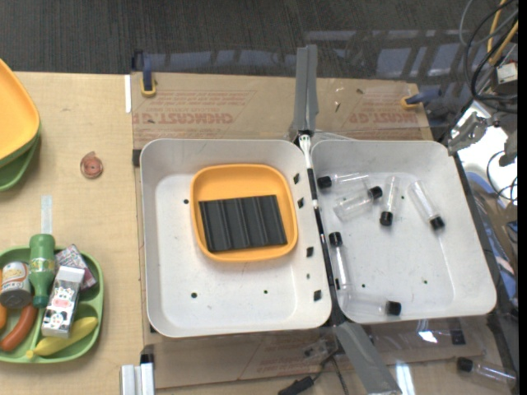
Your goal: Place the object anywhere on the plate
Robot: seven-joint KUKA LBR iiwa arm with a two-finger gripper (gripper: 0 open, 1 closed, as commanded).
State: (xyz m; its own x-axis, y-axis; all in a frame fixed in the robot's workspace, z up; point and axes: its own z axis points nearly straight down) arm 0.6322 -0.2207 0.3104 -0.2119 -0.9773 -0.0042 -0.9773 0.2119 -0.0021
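An orange square plate (244,176) sits in the left white bin (169,290), toward its back middle. A dark grey ribbed slab (244,223) lies flat on the plate and covers most of its centre. In the right white bin (449,290) lie three clear tubes with black caps: one at the left (354,196), one in the middle (388,200), one at the right (426,204). Loose black caps (394,308) lie near that bin's front and left walls.
A green plate of toy food (86,336) and a stacked orange dish (15,122) stand on the wooden table at left, with a small pink disc (91,165). A grey post (306,89) rises behind the bins. Cables (494,23) hang at upper right.
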